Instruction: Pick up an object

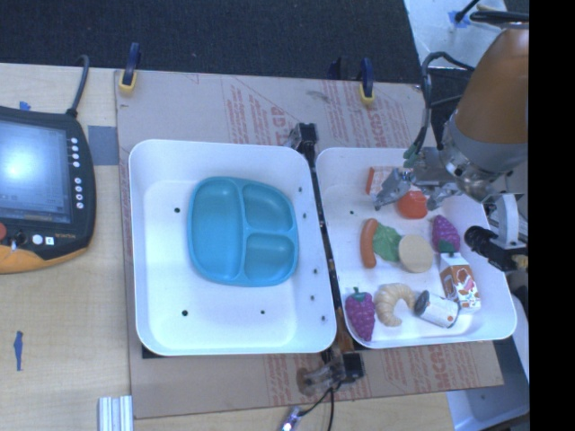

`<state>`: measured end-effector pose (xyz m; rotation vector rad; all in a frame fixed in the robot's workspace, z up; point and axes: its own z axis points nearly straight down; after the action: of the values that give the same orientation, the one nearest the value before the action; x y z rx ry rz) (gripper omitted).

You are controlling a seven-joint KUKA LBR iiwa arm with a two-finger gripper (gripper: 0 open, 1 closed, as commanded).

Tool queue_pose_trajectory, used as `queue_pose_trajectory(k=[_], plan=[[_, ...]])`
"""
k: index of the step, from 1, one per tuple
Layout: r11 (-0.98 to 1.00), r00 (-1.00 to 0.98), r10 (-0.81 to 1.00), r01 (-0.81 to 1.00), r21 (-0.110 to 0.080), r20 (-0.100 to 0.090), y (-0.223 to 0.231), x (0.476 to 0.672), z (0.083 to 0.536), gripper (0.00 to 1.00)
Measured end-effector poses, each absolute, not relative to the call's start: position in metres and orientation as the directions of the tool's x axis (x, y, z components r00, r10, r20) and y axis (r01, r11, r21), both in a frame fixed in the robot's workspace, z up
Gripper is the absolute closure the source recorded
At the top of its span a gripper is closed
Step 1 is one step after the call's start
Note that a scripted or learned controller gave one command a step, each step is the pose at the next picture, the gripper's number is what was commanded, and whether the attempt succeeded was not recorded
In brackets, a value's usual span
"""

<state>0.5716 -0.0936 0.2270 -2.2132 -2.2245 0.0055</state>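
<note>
While my arm (492,88) reaches in over the right bin (346,173), my gripper (411,189) hangs low above its far half. My fingers (392,191) look parted, one dark tip pointing out toward the bin's far-left corner, and nothing sits between them. Just under and beside me lies a red-orange tomato (412,206), touching or nearly touching my near side; I cannot tell which. A little way off, toward the far rim, rests a small red stick-shaped piece (369,180).

Nearer the camera than my jaws the toys crowd together: a hot dog (367,241) lying lengthwise, a green leafy piece (387,241) just beside it, a pale round bun (416,253) touching the green one, and a purple bunch of grapes (445,234) off toward my arm's side. Further along sit a small carton (459,285), a white can on its side (437,310), a croissant (393,302) and a second grape bunch (359,315) at the near rim.

Across the divider, well apart from me, the left bin (153,241) holds a blue compartment plate (243,232). Beyond that bin, a control pendant (40,187) lies on the bench (54,348).
</note>
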Motion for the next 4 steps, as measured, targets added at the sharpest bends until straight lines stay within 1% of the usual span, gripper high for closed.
queue_pose_trajectory(k=[1,2,3,4], plan=[[0.004,-0.004,1.000,1.000,-0.006,-0.001,-0.124,0.587,0.091,0.00],[0.006,-0.006,1.000,1.000,-0.006,0.000,-0.098,0.577,0.091,0.00],[0.004,-0.004,1.000,1.000,-0.006,0.000,-0.096,0.567,0.092,0.00],[0.008,-0.008,1.000,1.000,-0.008,-0.001,-0.097,0.567,0.102,1.00]])
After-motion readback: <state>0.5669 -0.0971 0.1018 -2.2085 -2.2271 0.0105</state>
